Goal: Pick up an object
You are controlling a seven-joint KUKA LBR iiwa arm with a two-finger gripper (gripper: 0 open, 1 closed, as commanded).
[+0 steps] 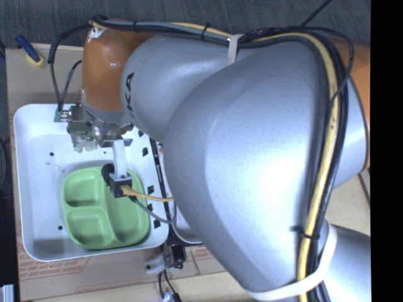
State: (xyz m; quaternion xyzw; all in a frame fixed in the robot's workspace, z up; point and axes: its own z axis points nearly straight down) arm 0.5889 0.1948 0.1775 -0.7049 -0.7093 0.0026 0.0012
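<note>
Green tray lies in the white bin, just toward 6 o'clock from the tool, and nothing grips it. The tool hangs over the bin's floor near the tray's 12 o'clock rim. Whether it is released or clenched cannot be told from this slant. It carries nothing that can be seen.

There is one tray, a rounded, pale green dish. It has two compartments on its 9 o'clock side, one above the other. A third strip along its 3 o'clock side is partly hidden behind robot parts. All that shows of it looks bare. It sits flat in the bin's 6 o'clock half, close to the 6 o'clock wall.

One bin is plainly seen. Its floor is white with a few small dark holes toward 9 o'clock of the tool. A sliver of white rim shows at 3 o'clock of the tray, under the arm. Whether that sliver is a second bin cannot be told.

One arm is in view, grey and very large, with its orange band at 12 o'clock of the tool.

The counter is tan with red print along its 6 o'clock edge. One small blue-and-yellow object lies on it at 11 o'clock, outside the bin. Dark grey floor runs beyond at 12 o'clock.
</note>
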